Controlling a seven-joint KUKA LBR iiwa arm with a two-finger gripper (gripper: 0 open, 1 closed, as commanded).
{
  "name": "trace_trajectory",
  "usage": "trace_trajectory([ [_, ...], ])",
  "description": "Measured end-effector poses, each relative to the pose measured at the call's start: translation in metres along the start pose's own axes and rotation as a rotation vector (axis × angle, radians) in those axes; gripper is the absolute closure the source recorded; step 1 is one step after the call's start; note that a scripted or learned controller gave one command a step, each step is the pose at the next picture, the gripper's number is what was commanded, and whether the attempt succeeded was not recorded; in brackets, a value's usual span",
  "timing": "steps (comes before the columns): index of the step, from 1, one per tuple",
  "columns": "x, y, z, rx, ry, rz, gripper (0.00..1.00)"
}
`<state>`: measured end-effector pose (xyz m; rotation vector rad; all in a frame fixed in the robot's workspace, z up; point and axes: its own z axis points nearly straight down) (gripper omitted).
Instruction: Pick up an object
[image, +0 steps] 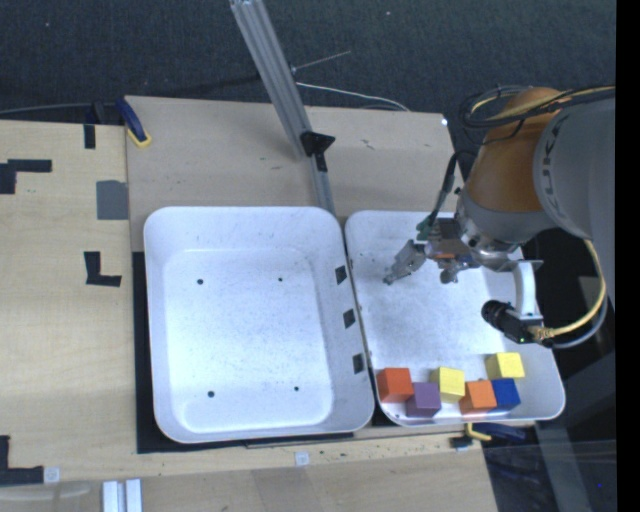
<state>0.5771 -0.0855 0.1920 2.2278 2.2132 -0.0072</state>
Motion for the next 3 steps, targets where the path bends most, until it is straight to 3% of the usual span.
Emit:
trace_trajectory([
  [1,0.083,0.006,0.0,-0.001,0.007,-0.016,0.0],
  [3,0.183,0.006,0.0,0.001,0.005,-0.013,0.0],
])
